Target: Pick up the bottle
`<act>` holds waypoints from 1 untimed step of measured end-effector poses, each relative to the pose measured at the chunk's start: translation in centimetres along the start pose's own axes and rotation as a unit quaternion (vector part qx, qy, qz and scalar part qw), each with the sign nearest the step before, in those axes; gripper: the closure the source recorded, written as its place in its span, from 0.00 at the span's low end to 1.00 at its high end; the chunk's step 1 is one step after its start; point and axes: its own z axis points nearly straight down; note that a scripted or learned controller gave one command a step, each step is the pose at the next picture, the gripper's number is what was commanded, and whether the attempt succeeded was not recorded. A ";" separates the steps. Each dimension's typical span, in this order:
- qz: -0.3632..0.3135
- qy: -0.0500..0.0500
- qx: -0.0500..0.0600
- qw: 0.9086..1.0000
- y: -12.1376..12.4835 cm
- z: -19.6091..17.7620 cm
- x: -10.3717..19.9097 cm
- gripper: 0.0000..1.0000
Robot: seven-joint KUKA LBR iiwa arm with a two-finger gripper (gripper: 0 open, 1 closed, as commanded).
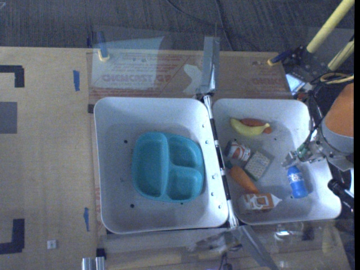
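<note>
Above blue bottle (297, 183), pincer (296, 156) near cap; opening unclear.

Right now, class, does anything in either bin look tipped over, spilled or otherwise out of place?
Nothing is spilled or broken. The blue bottle lies on its side in the right bin, by the end effector. The carton and the can also lie flat. The teal divided tray sits slightly askew in the left bin.

blue bottle (297, 183); teal tray (167, 166); yellow banana (250, 128)
</note>
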 end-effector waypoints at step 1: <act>0.067 0.001 0.004 0.998 5.8 -10.9 6.8 1.00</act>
